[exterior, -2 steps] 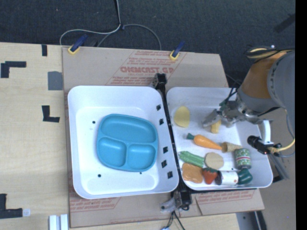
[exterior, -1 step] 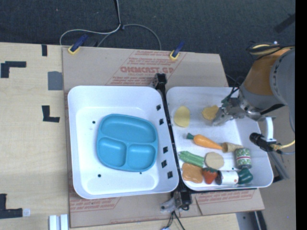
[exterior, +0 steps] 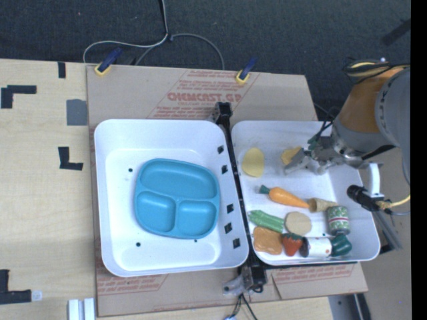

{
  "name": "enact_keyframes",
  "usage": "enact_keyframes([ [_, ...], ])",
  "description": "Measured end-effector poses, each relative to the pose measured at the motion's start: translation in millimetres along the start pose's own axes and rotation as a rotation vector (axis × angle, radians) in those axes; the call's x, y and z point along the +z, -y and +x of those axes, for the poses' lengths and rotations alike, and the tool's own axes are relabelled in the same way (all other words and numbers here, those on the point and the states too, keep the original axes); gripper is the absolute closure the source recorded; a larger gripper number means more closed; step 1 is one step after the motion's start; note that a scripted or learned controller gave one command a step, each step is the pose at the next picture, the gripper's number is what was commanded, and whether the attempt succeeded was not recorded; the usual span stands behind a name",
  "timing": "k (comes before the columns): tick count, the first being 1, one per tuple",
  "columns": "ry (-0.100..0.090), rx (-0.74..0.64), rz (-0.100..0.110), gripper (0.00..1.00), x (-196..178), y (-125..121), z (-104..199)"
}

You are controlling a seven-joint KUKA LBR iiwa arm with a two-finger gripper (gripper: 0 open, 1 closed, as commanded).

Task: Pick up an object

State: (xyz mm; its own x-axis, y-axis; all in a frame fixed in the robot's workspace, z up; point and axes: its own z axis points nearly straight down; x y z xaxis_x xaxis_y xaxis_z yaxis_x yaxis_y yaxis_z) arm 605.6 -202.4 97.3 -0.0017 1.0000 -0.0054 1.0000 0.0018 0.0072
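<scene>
Gripper (exterior: 298,161) | beside yellow piece (exterior: 291,155) (half hidden) | finger spread unreadable | right bin (exterior: 267,133)

Robotics laboratory test bench, wooden worktop (exterior: 40,199) with black tape markers (exterior: 67,160), clamped cardboard sheet (exterior: 200,92), two white bins (exterior: 107,179), trailing cable (exterior: 163,25), dark carpet (exterior: 267,19)

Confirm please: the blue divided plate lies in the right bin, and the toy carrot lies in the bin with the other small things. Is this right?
Not quite. The camera view shows the blue divided plate in the left bin, not the right one. The rest holds: the toy carrot lies in the right bin with the other small things.
</scene>
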Motion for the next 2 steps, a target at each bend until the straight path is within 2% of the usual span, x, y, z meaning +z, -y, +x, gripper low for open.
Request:
enact_keyframes([
  [1,-0.004,-0.006,0.003,0.00,11.7,-60.0,55.5],
  [2,-0.002,-0.002,0.002,1.00,0.3,-58.8,51.8],
])
